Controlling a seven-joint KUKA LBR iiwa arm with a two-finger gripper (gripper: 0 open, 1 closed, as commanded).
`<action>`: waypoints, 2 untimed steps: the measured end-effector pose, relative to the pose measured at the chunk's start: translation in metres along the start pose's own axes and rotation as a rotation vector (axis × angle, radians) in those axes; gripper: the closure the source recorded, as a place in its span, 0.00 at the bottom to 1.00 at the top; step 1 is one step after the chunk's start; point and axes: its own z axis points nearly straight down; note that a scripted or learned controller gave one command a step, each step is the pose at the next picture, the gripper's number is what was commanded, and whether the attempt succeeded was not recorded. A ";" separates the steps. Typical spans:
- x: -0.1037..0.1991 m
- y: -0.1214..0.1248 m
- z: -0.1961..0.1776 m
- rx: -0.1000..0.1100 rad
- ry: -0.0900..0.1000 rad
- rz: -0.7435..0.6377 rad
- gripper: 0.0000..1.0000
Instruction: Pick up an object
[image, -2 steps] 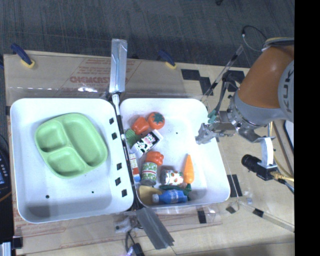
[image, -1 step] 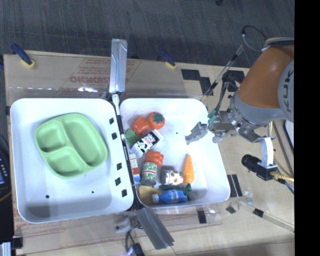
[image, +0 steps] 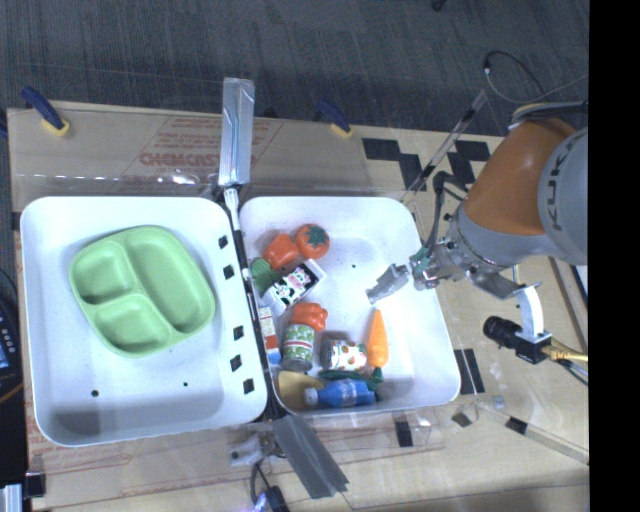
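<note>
Grey arm, orange band

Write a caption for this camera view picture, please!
Robot gripper hovers above a bin of toy food beside a green plate.

Showing pale green on the divided plate, white on both bins. Glowing orange-red on the tomato and pepper, orange on the carrot. Wearing black-and-white cow patches on the small carton; blue on the bottle.
</note>
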 end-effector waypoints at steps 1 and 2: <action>-0.007 0.056 -0.013 -0.004 -0.003 -0.079 0.00; 0.016 0.009 0.031 -0.001 -0.001 -0.107 0.00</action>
